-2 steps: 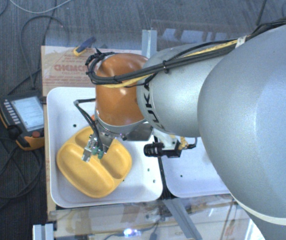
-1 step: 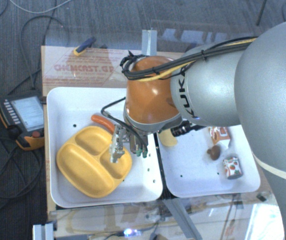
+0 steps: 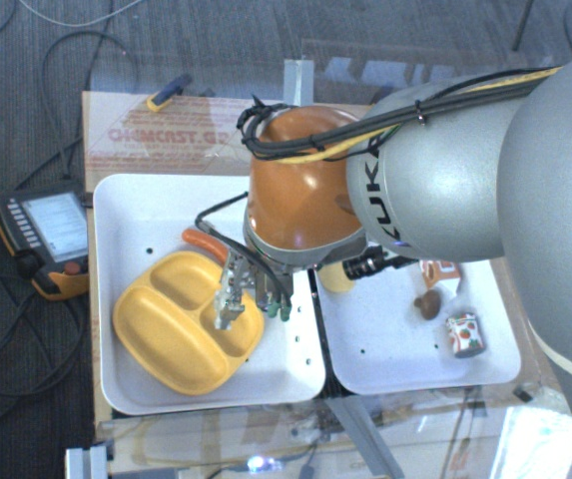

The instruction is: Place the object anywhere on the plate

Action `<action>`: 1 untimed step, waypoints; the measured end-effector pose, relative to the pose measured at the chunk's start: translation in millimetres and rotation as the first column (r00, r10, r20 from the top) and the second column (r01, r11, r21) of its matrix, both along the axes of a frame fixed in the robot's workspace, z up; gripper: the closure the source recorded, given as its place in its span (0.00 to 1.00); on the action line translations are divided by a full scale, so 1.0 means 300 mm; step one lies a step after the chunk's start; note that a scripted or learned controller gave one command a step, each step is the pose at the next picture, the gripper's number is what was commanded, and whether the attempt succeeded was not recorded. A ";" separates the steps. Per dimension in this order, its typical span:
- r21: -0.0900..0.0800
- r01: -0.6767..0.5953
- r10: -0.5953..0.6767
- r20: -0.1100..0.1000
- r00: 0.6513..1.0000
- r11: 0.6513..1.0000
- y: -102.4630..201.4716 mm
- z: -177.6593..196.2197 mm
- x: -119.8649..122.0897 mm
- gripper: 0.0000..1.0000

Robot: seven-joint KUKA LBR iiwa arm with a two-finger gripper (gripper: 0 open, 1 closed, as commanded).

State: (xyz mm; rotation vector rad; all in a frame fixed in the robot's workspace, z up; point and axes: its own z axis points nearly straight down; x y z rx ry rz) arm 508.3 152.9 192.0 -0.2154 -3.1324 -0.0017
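Hangs low over the right side of the yellow compartment plate (image 3: 166, 327), left of centre in the frame: the gripper (image 3: 230, 312), at the end of the arm (image 3: 305, 188) with its orange band. Cannot tell whether the jaws stand apart or together, since the wrist and cabling hide them from this angle; cannot make out anything between them either. Probably the task's thing: an orange carrot-shaped piece (image 3: 198, 239), lying flat on the floor of the left bin (image 3: 126, 218) at the plate's upper rim, touching it or just beside it, up and left of the gripper. Looks like a toy vegetable, so likely light, stiff and smooth, apt to roll or squirt out of a pinch rather than break. Best taken across its narrow width near the middle, with the jaws set square to its long axis and lowered close to the bin floor, clear of the plate's rim. Needs little force; too far toward the tapered end and the taper may slide it out. Then only a short carry down and left into any compartment, released low to stop it rolling off. Well apart in the right bin (image 3: 395, 367): a brown lump (image 3: 427, 304) and a small red-and-white can (image 3: 463, 334).
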 end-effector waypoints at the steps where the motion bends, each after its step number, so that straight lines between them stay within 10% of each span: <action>1: 0.000 0.044 -0.044 0.000 0.999 0.999 -0.078 -0.005 0.047 1.00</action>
